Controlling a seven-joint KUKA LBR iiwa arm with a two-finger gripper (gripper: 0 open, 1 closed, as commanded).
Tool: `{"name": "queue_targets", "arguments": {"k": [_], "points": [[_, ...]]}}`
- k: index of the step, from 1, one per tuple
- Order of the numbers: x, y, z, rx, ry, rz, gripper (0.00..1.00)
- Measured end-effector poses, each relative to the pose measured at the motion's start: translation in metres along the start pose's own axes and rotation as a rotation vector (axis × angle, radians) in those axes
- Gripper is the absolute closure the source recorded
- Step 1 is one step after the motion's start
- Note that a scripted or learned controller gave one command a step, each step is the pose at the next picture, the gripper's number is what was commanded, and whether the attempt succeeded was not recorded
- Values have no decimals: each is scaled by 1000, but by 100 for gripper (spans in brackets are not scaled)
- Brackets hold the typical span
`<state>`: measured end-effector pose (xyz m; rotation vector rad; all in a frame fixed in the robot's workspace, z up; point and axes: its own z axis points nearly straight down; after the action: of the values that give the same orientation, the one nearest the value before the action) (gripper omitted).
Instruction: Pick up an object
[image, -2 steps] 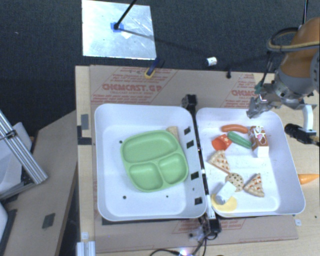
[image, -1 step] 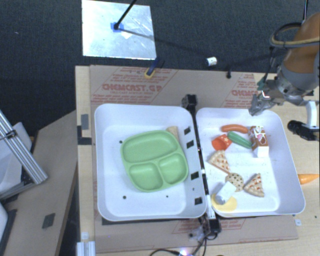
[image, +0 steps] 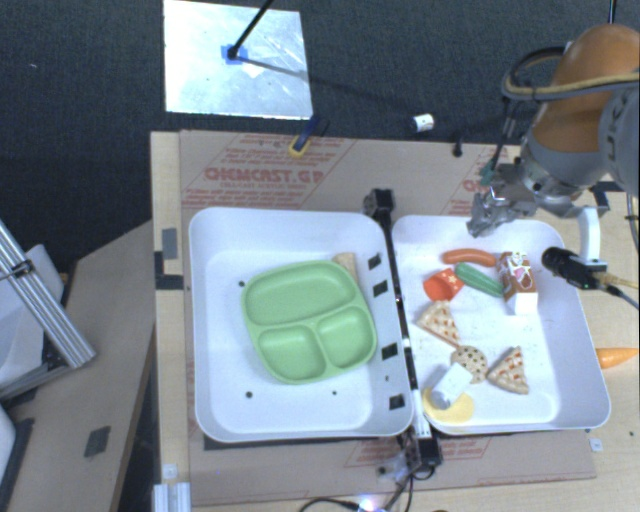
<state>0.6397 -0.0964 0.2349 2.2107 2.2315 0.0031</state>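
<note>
Toy food lies in the right bin (image: 570, 400): an orange sausage (image: 468, 257), a green pod (image: 480, 280), a red pepper piece (image: 443, 286), a cake slice (image: 517, 275), two pizza wedges (image: 438, 322) (image: 509, 371), a cookie (image: 468, 359) and a yellow cheese piece with a white block (image: 449, 398). My gripper (image: 487, 217) hovers over the bin's far edge, just beyond the sausage, with nothing visibly between its fingers. Its fingertips look close together.
The left bin (image: 215, 300) holds a green divided tray (image: 305, 320) with a tan piece (image: 346, 263) at its far rim. An orange carrot (image: 618, 355) lies outside the right bin. A black divider (image: 392, 300) runs between the bins.
</note>
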Motion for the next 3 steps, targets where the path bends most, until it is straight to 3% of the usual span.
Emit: {"name": "queue_targets", "arguments": {"k": [3], "points": [[134,-31,18,2,0,0,100]]}}
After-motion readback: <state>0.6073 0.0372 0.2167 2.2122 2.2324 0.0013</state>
